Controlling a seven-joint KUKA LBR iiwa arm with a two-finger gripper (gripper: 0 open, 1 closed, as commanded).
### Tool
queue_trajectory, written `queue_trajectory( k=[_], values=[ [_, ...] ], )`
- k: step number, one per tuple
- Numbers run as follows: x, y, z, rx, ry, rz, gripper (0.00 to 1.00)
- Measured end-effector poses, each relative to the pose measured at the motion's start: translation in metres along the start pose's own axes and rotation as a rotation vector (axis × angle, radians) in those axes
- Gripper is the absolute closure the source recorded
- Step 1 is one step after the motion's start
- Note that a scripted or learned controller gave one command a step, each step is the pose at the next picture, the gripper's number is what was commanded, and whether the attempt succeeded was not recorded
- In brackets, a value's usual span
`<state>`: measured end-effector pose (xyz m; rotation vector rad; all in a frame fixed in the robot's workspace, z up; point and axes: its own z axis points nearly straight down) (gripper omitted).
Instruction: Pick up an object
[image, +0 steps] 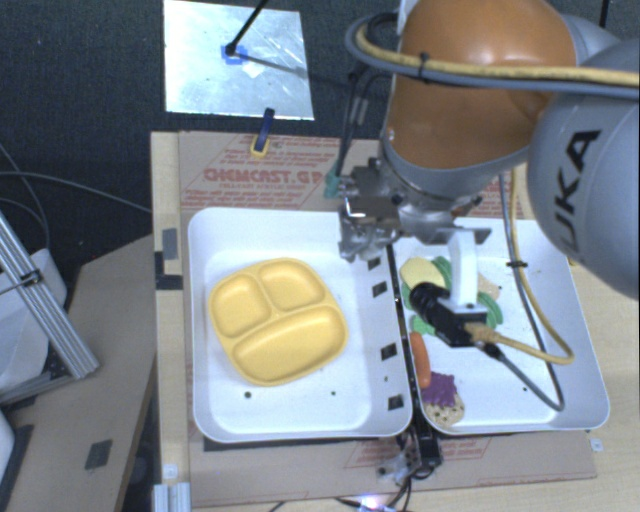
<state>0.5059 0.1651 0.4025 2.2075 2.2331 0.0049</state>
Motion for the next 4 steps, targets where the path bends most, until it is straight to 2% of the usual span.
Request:
queue_trajectory(
  k=[1, 2, 3, 4],
  values=[
    [-0.064, -0.015, 0.005, 0.002, -0.002, 0.016, 1.00],
    [0.013, -0.021, 0.045, 0.006, 0.001, 0.001, 1.00],
    [-0.033, 0.010, 0.156, 0.012, -0.006, 0.016, 1.00],
    [0.018, -0.010, 0.124, 0.001, 0.002, 0.002, 1.00]
  ],
)
